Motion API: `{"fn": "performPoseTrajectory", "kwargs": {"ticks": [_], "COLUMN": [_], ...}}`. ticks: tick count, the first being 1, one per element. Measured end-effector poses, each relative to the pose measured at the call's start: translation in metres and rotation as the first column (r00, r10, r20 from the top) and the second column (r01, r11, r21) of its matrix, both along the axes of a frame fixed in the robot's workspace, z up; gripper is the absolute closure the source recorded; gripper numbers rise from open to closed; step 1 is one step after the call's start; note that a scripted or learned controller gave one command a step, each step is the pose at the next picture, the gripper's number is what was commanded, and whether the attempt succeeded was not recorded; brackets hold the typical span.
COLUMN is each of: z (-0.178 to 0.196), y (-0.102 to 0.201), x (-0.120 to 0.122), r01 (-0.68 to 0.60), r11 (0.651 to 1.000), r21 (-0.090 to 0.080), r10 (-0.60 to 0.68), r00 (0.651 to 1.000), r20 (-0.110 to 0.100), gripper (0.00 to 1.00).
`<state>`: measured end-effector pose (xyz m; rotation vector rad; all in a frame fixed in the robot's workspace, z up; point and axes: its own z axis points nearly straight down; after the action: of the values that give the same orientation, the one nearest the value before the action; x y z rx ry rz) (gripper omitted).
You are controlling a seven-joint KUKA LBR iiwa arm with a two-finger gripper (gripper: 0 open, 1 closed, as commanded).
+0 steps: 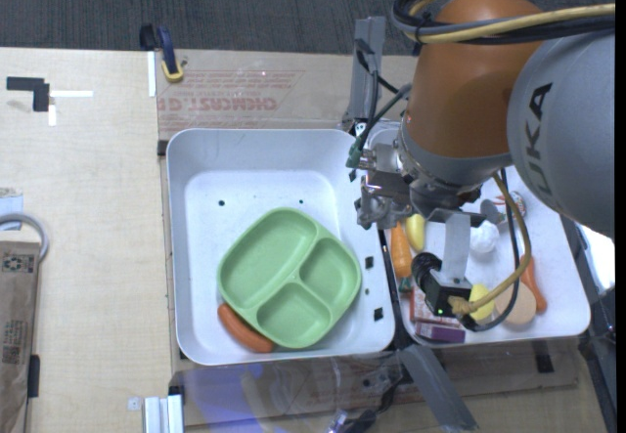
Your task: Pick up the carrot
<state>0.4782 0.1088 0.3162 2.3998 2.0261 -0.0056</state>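
The carrot (399, 251), a short orange piece, lies in the right bin (572, 324) close to its left wall. My gripper (378, 209) hangs just above and to the left of it, over the rim between the two bins. The large orange wrist covers most of the gripper and the bin's far half.
The left bin (196, 226) holds a green divided plate (290, 277), with an orange-red sausage-like piece (245, 329) tucked at its lower left edge. Around the carrot in the right bin lie a yellow piece (417, 230), a white lump (484, 241), a yellow banana-like piece (480, 298), a tan ball (524, 310) and a small box (437, 327).
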Motion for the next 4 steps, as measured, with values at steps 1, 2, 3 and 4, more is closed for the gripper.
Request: {"fn": "performPoseTrajectory", "kwargs": {"ticks": [1,2,3,4], "z": [-0.049,0.04,-0.015,-0.095], "y": [0.022,-0.033,-0.006,0.025], "x": [-0.001,0.035,0.001,0.0], "r01": [0.155,0.113,-0.163,-0.105], "r11": [0.988,0.994,0.987,0.994], "r21": [-0.002,-0.001,0.001,0.001], "r10": [-0.155,-0.113,0.163,0.105], "r00": [0.988,0.994,0.987,0.994], "r20": [-0.003,-0.001,-0.003,-0.004], "gripper": [1.0,1.0,1.0,1.0]}}
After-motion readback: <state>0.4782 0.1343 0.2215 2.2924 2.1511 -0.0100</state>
